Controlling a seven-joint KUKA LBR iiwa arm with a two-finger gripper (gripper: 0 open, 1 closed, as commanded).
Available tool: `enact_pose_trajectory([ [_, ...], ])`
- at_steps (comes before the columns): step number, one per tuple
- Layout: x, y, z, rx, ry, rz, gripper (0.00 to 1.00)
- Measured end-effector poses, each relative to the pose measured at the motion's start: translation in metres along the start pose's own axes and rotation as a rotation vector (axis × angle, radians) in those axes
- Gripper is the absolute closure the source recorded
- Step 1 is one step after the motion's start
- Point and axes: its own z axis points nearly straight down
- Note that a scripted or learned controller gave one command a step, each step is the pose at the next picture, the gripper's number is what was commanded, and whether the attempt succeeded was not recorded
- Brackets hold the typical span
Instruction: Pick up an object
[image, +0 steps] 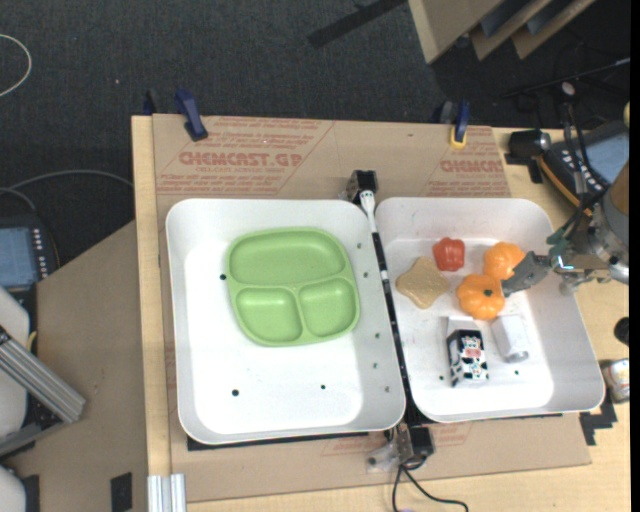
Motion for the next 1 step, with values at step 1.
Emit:
enact_pose_trajectory([
  [1,0.0667,-0.0116,0.1282,0.014,0.007,-0.005,0.00],
])
